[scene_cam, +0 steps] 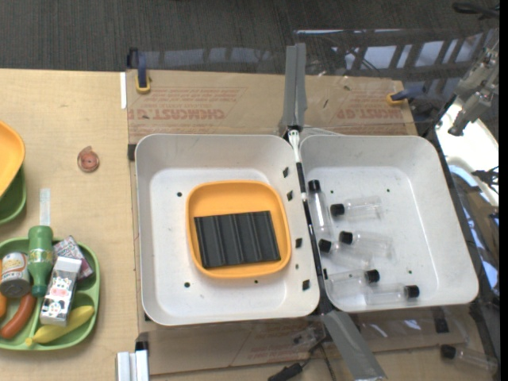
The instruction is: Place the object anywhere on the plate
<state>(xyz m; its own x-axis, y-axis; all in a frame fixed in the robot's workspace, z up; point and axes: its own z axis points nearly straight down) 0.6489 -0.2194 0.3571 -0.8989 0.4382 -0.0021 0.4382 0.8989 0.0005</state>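
Observation:
An orange square plate [238,192] lies in the middle of the left white bin [159,213]. A dark grey ridged slab [238,239] rests flat on the plate and covers most of its inside. In the right white bin [429,213] lie several clear vials with black caps, among them one [355,209] near the middle and one [394,293] by the front wall.
Left of the bins, on the wooden bench, a green tray [89,311] holds toy food and a small bottle. An orange bowl [8,161] sits at the left edge, and a small pink piece [88,159] lies near it. Metal framing [476,94] stands at the back right.

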